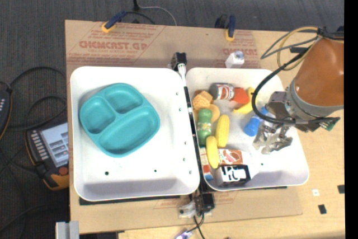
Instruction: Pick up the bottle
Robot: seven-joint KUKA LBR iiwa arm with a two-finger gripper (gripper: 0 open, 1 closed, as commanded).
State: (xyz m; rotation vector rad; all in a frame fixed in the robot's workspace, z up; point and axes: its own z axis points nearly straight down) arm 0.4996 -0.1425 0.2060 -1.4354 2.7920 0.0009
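Observation:
The bottle [223, 91], dark red with a white label, lies on its side at the back of the right bin [291, 168], among other toys. My gripper [273, 141] hangs over the right part of that bin, just right of a blue cup [252, 126]. It is well in front of and to the right of the bottle, not touching it. Its fingers stand open with nothing between them.
Around the bottle lie an orange toy [241, 97], a corn cob [222, 129], a banana [212, 151], a green piece [205, 120] and small boxes [234, 172]. The left bin [84, 176] holds a teal divided plate [118, 118]. Black cables loop by the wrist.

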